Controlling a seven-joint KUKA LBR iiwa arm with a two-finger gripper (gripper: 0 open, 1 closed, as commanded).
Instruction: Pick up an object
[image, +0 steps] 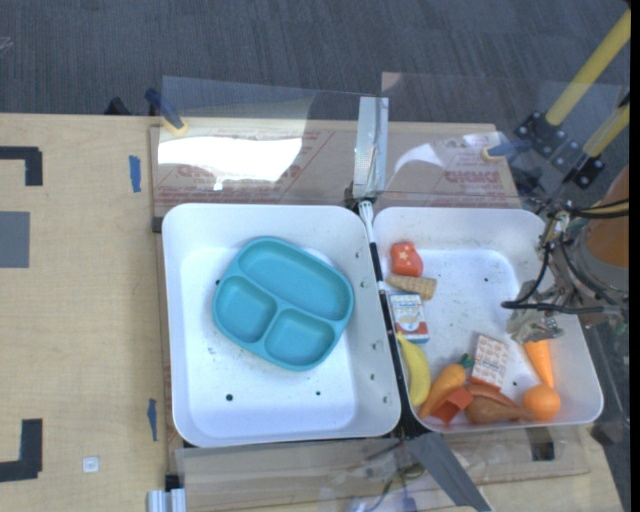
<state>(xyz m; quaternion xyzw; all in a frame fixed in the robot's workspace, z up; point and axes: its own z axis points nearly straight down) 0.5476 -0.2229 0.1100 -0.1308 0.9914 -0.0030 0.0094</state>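
The right bin (470, 262) holds several toy foods. A red tomato (405, 258) lies at its far left, with a tan cracker (413, 286) and a small carton (409, 314) just in front of it. A yellow banana (415, 367), an orange pepper (446, 383), a red cup (455, 404) and a small printed box (490, 357) crowd the near side. An orange carrot (541, 362) and an orange ball (541, 402) lie at the near right. My gripper (533, 323) hangs low over the bin's right side, just above the carrot's top end.
The left bin (200, 400) holds a teal divided plate (284, 302). Cables (560, 270) trail from the wrist over the right bin's right rim. A clear plastic sheet (240, 150) and a metal post (370, 145) stand behind the bins.
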